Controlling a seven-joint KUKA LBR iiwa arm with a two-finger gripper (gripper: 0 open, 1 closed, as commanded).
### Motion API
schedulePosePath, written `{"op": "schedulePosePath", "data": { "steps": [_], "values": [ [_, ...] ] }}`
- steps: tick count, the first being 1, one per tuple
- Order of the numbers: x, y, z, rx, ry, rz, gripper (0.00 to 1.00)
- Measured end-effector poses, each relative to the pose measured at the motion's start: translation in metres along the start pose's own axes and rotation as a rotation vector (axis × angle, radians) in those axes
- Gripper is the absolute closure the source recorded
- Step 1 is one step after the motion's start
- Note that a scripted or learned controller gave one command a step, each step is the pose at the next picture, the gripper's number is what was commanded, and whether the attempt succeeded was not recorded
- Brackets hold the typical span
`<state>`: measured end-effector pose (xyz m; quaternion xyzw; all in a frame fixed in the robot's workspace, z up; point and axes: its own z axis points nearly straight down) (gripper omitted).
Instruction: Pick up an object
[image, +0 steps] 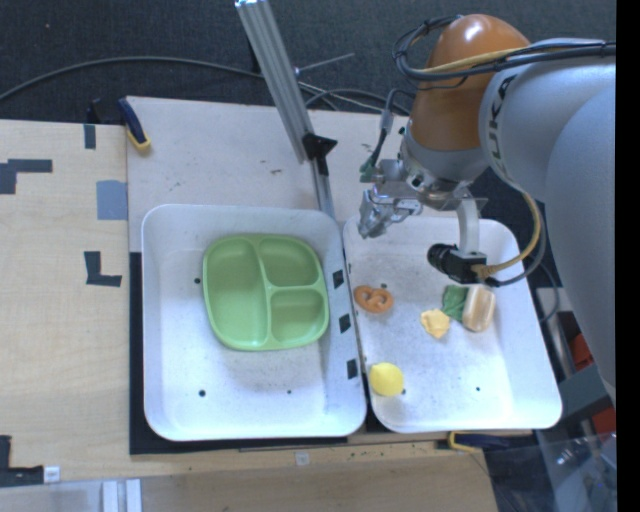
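We see the gripper (374, 222) over the right bin's (520, 400) far-left corner; we cannot tell its state.

Grey arm (560, 120) reaching from right, gripper (376, 222) pointing down

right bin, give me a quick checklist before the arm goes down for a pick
1. Targets present in the shallow white right bin: ok; orange pretzel-shaped toy, round yellow ball, small yellow chunk, green and tan piece.
2. End effector over that bin: ok, at its far left corner.
3. Holding anything: cannot tell.
4. Pretzel apart from its neighbours: ok.
5. Green divided plastic plate sits in the left bin: ok.
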<state>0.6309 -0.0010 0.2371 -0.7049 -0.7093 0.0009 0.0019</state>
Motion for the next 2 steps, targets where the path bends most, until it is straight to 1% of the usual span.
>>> {"op": "schedulePosePath", "data": {
  "steps": [1, 2],
  "values": [
    [0.058, -0.007, 0.011, 0.0, 0.0, -0.001, 1.0],
    [0.099, -0.025, 0.008, 0.0, 0.0, -0.001, 1.0]
  ]
}}
